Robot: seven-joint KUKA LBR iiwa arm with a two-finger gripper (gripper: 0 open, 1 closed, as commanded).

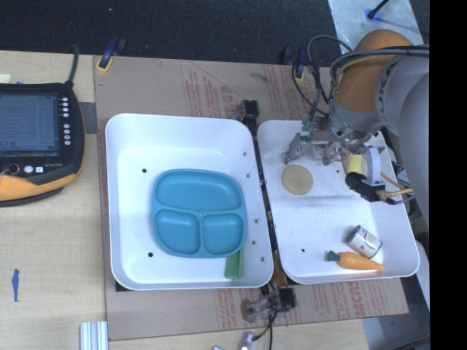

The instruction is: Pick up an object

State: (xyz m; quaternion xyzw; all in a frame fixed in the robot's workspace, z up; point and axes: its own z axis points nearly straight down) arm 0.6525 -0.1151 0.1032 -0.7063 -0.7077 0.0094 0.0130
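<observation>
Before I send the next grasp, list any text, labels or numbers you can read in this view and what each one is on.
Nothing here can be quoted with confidence.
Cardboard sheet under the bins: faint red printed lettering in strips, too blurred to read.
Teach pendant at the left: screen shows lines of content, too small to read.
Small can in the right bin: its label is too small to read.
Blue divided plate, carrot, round tan disc: no markings visible.

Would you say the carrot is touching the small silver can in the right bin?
Cannot tell. In the camera view, the carrot lies just below the silver can near the right bin's front corner; no clear gap or contact shows.
</observation>
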